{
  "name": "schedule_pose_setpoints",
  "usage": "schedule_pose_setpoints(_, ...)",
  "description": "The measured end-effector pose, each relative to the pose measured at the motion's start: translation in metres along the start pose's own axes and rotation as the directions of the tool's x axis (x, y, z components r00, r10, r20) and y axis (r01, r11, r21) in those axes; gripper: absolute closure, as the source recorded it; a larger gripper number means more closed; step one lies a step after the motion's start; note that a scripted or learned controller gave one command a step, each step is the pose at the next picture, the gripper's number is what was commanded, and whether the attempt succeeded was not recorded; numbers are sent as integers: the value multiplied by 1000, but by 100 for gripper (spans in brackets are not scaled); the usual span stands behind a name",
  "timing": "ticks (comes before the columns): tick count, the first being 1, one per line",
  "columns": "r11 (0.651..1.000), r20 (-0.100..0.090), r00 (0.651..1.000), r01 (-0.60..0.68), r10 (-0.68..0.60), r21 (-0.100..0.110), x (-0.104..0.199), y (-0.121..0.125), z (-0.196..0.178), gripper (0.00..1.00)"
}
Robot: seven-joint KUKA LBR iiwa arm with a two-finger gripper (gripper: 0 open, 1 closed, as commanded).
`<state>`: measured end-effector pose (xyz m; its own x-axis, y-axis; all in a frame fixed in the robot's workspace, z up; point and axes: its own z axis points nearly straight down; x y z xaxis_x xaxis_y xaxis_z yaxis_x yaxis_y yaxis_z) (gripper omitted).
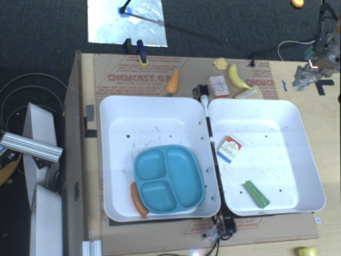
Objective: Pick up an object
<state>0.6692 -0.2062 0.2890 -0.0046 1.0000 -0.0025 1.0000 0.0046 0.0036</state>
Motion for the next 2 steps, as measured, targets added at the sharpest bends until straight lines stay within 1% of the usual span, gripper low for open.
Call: schedule_pose_setpoints(2, 1000, 0, 1000, -4, 4, 1, 0, -19, -5, 100)
